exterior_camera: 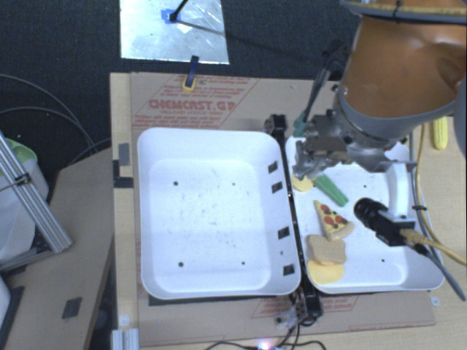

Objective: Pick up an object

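Hand (307,168) reaches down, apparently into right bin (373,262)

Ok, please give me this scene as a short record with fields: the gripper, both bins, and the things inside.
gripper: low over the right bin, far left corner
right bin: holds the objects
green stick: just beside the gripper
pizza slice: flat, mid-bin
bread slice: nearer than the pizza slice, overlapping a yellow disc
left bin: white, beside the right bin

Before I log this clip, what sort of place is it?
Probably a robotics lab bench: a robot arm over two white bins, a toy pizza slice, aluminium framing at left.
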`<state>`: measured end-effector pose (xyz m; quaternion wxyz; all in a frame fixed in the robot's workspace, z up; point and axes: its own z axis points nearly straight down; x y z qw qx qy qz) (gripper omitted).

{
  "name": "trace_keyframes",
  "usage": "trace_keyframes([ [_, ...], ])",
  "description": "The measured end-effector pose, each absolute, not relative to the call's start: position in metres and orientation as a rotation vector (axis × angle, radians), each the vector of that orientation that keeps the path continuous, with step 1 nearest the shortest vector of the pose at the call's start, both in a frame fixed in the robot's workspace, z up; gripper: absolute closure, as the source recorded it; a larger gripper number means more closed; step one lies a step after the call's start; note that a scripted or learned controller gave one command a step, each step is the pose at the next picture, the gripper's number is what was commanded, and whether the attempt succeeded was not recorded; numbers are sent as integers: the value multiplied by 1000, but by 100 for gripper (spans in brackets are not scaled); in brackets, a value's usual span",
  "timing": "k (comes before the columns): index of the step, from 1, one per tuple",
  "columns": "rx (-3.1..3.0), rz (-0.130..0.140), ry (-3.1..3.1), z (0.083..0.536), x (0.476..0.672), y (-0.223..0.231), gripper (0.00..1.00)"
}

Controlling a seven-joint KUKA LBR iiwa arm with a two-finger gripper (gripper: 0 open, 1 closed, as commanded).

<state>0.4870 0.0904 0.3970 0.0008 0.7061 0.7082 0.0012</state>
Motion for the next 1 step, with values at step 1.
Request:
trace_keyframes([
  [1,2211,8,2227,408,488,91,100],
])
